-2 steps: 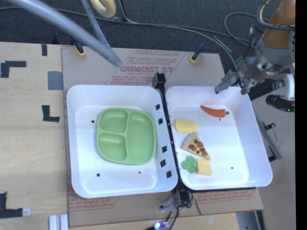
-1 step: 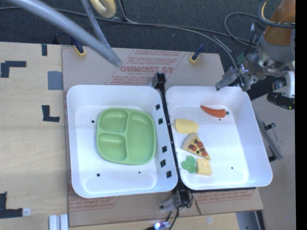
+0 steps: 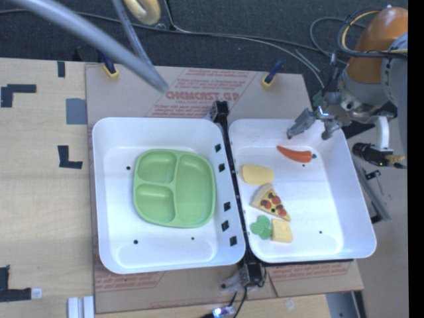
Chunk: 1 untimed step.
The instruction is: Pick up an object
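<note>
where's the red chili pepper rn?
The red plastic chili pepper lies in the right white bin, near its far edge, just below the gripper and above the yellow oval piece.

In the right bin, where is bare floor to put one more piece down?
Bare floor: right half of the right white bin, below the red chili pepper. Crowded: its left side, with yellow piece, pizza slice, green broccoli, cheese wedge.
</note>
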Available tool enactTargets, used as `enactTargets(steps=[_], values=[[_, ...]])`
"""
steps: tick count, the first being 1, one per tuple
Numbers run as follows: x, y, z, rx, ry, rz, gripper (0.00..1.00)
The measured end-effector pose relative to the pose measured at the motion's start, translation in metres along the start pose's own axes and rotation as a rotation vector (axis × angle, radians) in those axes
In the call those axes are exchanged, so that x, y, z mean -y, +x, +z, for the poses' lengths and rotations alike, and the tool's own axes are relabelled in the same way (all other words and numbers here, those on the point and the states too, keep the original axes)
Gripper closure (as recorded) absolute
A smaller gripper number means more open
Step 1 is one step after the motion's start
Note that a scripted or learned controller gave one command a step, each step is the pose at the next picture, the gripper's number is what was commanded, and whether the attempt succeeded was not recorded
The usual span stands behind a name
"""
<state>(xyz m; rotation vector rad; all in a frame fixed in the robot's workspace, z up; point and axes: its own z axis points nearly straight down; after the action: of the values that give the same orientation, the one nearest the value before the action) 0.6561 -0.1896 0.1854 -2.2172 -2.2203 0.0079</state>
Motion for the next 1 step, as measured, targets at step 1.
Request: enactTargets(steps=[1], values=[[0.0060, -0.0042, 0.0465, 0.001, -0.001, 0.000, 0.00]])
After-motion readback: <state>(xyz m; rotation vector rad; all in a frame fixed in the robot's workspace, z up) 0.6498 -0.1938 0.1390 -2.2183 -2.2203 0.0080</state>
